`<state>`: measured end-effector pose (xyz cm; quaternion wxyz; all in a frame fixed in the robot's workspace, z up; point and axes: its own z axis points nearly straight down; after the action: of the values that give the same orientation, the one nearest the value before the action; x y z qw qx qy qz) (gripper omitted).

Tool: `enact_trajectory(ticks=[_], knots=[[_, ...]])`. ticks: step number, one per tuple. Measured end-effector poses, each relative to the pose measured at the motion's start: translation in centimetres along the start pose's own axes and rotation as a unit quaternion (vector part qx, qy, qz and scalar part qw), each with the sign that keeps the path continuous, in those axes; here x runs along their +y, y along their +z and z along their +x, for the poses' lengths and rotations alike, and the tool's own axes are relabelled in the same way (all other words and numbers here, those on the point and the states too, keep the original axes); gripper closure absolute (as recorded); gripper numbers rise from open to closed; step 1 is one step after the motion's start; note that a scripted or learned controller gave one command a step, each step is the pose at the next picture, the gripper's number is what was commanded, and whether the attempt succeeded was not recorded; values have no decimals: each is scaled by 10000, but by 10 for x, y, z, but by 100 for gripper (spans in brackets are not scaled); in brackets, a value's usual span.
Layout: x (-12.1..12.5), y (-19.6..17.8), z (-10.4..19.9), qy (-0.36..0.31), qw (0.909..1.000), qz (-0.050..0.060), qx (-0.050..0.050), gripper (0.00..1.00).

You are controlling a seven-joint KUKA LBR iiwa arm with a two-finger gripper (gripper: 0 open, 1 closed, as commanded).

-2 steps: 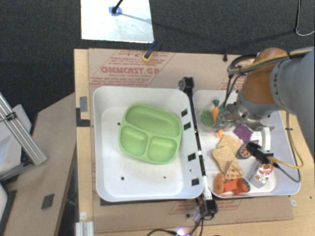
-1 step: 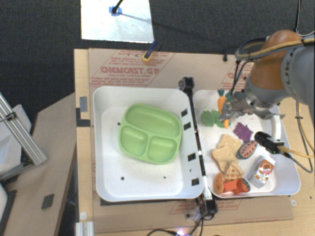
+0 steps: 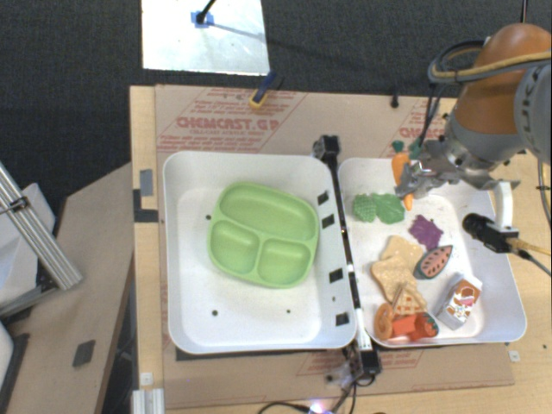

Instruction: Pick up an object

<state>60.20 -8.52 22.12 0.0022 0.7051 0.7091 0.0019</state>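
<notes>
My gripper [image 3: 412, 178] hangs over the right bin [image 3: 516, 317], far end, beside the carrot [image 3: 401, 164]; its grip I cannot tell; the board [image 3: 228, 121] reads "CHEMCAST GP".

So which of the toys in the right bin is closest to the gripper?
The orange carrot at the bin's far edge: it sits right beside the gripper. The green leafy toy lies a little farther off.

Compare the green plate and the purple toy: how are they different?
The green plate is big, smooth and split into three compartments; the purple toy is small and jagged. The plate lies in the left bin, the toy in the right bin. Both lie flat.
</notes>
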Motion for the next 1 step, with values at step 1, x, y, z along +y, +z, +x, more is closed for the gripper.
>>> enact_trajectory(ticks=[1], knots=[[13,8,55,-22,10000,15,10,100]])
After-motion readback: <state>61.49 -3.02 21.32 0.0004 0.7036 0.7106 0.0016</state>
